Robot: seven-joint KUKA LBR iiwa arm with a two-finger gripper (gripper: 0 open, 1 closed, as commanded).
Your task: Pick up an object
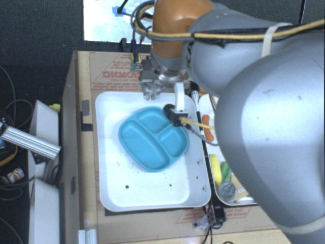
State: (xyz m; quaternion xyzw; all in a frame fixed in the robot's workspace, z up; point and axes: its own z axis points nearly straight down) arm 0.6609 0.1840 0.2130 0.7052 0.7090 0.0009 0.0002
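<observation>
A blue divided plate [152, 140] lies in the left white bin [122, 187], toward its far right part. My gripper [151, 92] hangs over the bin's far edge, just beyond the plate's far rim, and nothing shows between its fingers. The grey arm covers most of the right bin [216, 194]. At that bin's left side I see an orange piece [206, 122], a yellow piece [215, 168], a green piece [225, 173] and a small grey round thing [227, 189].
The bins rest on a brown cardboard sheet [111, 70]. A metal rail [30, 141] and white blocks stand at the left of the bench. A pale sheet [114, 14] lies beyond the bench at the top.
</observation>
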